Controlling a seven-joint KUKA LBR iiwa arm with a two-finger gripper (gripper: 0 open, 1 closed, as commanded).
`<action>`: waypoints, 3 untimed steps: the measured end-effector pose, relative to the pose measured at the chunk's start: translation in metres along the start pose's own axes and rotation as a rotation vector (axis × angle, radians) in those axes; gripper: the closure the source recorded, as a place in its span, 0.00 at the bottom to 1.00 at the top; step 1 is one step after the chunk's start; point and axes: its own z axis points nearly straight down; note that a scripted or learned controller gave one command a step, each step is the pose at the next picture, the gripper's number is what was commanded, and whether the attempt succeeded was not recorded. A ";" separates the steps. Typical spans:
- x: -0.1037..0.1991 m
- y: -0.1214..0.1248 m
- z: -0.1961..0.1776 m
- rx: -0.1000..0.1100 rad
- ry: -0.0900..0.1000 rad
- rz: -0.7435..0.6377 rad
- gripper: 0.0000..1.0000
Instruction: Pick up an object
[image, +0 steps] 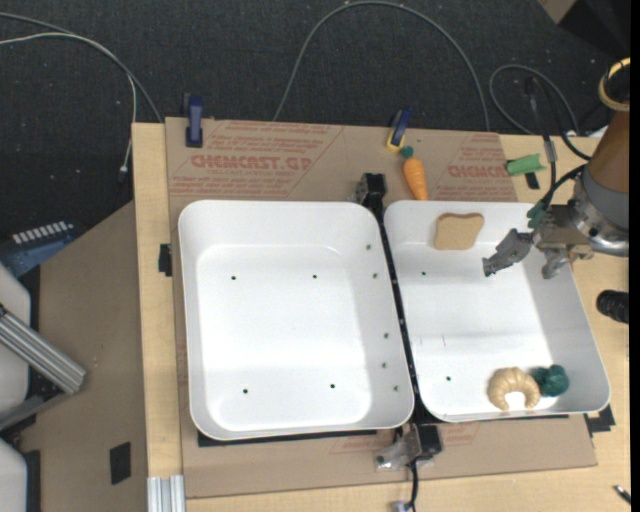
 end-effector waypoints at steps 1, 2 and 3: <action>-0.022 0.030 0.142 0.011 0.002 0.001 0.00; -0.032 0.089 0.157 0.000 0.000 -0.001 0.00; -0.032 0.089 0.145 -0.002 0.000 -0.001 1.00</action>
